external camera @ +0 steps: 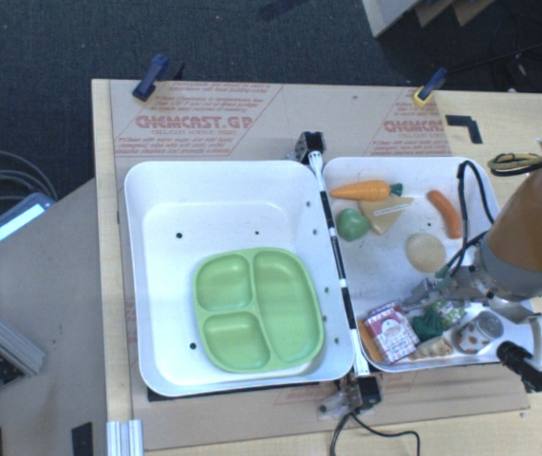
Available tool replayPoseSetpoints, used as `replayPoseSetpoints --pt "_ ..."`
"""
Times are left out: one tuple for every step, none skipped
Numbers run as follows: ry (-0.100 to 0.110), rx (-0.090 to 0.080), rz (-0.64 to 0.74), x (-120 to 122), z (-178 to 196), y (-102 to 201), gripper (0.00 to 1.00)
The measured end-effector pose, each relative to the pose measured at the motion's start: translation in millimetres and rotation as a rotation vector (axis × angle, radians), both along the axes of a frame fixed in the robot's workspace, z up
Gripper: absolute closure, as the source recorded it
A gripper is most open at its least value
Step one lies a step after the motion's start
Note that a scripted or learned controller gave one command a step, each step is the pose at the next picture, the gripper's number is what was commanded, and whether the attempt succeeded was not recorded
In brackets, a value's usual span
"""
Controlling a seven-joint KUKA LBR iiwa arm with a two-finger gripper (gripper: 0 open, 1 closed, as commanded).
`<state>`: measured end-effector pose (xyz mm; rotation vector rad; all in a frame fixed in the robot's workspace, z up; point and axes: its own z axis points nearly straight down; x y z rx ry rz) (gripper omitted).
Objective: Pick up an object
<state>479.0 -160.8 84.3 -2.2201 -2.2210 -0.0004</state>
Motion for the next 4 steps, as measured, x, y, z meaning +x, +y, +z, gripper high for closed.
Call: replayPoseSetpoints --pt "-0.002 0.0 0.001 75 0 44 0.0" --pt "0.011 0.001 0.0 185 -1 13 0.0" --pt "0.006 -0.001 0.002 188 15 13 1.0" --pt "-0.001 -0.002 -0.001 124 76 -23 1.0"
